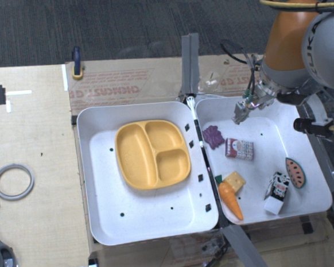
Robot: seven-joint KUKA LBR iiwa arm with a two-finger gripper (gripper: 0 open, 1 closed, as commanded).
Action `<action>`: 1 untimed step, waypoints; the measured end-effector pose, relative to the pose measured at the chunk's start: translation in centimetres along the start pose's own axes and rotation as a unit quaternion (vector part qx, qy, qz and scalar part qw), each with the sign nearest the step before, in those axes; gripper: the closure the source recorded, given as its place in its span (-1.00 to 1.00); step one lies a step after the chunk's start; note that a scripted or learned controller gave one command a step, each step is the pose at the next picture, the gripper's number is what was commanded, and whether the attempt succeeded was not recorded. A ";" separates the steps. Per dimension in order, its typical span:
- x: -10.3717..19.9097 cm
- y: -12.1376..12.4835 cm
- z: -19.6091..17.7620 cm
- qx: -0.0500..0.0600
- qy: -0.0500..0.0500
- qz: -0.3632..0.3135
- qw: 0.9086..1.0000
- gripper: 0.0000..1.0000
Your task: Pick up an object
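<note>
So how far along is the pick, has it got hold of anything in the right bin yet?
Nothing looks picked yet. The gripper hangs over the upper part of the right bin with nothing between its fingers. The purple grapes, red carton, cheese, carrot, milk carton and watermelon slice all lie on the bin floor. Left: descend, close on one and lift.
</note>
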State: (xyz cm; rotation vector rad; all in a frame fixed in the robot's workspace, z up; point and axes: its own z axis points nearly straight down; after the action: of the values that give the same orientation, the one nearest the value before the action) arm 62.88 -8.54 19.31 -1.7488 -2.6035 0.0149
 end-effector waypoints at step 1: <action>0.0 0.0 0.0 0.000 0.000 0.000 1.000 -1.00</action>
State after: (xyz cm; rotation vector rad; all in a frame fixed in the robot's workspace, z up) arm 62.87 -8.53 19.29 -1.7489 -2.6029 0.0151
